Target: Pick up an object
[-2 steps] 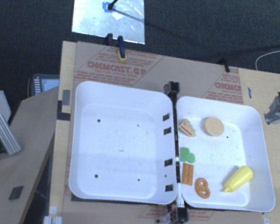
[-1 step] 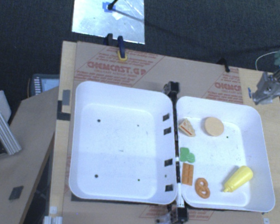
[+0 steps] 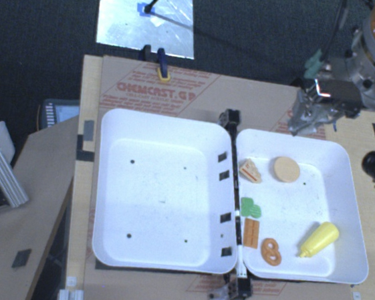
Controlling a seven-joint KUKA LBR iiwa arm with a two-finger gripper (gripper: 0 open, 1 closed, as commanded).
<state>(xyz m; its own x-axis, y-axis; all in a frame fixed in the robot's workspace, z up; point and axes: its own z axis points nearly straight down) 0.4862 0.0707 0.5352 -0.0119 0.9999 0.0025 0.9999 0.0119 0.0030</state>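
Observation:
My gripper (image 3: 303,123) hangs above the far rim of the right bin (image 3: 353,198), with nothing seen between its fingers. Below it in the right bin lie a round tan disc (image 3: 285,169) and a wedge-shaped sandwich piece (image 3: 249,171). Nearer the front along the divider sit a green leafy piece (image 3: 249,208), an orange waffle-like bar (image 3: 251,232) and a brown pretzel (image 3: 271,251). A yellow bottle-shaped object (image 3: 318,239) lies tilted toward the front right.
The left bin (image 3: 111,171) holds nothing I can see. A black clip strip (image 3: 230,184) runs between the two bins. A shiny metal sheet (image 3: 148,14) lies beyond the bench at the back left.

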